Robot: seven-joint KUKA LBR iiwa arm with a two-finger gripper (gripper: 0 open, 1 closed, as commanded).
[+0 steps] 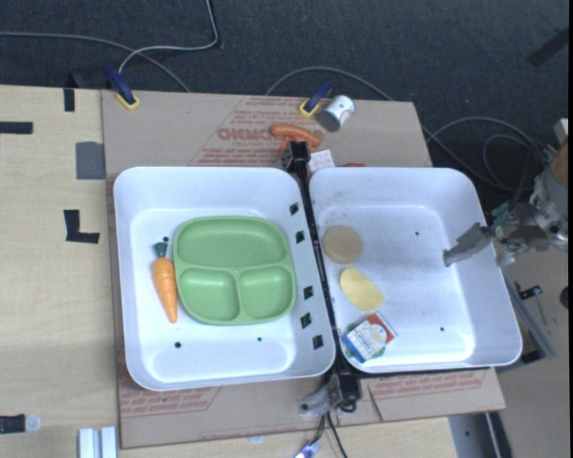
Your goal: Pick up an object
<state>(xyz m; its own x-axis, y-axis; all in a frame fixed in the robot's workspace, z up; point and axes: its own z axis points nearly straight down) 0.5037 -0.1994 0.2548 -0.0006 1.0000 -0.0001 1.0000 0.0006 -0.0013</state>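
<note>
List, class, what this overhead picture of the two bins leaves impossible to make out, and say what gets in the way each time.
- Gripper, camera view: reaching over the right bin's rim; too small and blurred to tell its state.
- Arm, camera view: cut off by the right edge.
- Small packet: its print is too small to read.
- Cardboard lettering behind the bins: blurred, partly hidden by the left bin.
</note>
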